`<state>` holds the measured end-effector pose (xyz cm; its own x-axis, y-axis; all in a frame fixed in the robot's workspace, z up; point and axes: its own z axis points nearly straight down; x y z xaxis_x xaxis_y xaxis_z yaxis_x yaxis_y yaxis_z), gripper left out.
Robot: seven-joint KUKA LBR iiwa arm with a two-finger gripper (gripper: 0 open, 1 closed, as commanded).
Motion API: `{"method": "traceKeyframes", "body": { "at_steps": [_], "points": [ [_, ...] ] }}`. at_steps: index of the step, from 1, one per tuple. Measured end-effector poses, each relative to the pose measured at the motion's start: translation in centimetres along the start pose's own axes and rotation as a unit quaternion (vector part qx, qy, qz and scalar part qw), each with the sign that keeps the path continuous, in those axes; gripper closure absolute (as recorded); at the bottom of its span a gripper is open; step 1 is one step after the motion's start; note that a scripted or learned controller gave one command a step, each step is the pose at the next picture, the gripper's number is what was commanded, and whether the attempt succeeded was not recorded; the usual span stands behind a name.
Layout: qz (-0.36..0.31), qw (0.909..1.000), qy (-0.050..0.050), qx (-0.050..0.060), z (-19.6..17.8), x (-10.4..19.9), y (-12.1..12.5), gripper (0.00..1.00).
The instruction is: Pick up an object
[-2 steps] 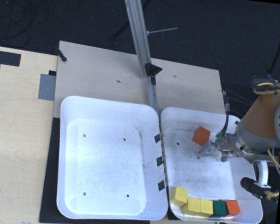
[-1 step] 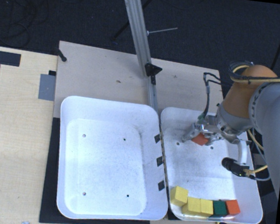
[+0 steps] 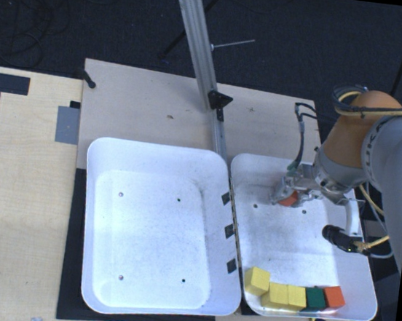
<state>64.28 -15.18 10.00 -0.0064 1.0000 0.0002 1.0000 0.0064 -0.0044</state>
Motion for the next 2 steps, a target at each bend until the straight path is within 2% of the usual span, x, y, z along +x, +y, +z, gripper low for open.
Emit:
{"method": "traceKeyframes", "body": {
  "at_steps": [1, 2],
  "points": [
    [0.0, 1.0, 0.001, -0.004, -9.5, 7.2, -2.4, 1.0],
    [0.0, 1.0, 0.002, -0.002, -11.0, 15.4, -1.0, 1.0]
  ]
}}
